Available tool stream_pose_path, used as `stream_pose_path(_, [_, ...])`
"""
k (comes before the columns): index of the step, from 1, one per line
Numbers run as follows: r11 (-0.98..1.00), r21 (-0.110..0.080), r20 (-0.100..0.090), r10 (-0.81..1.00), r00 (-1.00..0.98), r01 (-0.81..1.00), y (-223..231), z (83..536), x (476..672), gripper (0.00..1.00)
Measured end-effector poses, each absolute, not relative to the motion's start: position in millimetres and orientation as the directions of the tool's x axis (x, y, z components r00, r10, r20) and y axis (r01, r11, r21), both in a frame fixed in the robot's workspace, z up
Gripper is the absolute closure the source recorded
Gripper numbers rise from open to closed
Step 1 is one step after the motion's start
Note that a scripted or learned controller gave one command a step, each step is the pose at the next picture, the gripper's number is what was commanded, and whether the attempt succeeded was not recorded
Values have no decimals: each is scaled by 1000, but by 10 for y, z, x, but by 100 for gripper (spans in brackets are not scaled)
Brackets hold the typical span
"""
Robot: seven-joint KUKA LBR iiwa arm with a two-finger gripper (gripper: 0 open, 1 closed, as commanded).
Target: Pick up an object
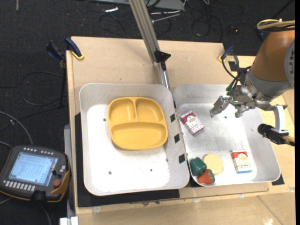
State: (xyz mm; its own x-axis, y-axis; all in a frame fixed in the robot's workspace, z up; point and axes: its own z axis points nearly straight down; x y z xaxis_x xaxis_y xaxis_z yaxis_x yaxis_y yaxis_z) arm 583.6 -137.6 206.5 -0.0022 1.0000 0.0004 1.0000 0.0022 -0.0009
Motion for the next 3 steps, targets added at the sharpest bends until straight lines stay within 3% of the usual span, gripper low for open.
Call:
stream_pose_path(1, [1,0,1,1000,-1,1000,-1376,2065,5837,0])
stream_pose_path(2, [0,-7,1,1000,0,1000,-1411,1430,5817,0])
stream_pose_path(3, [0,3,4,1000,0,1000,-1398,982,5841,0])
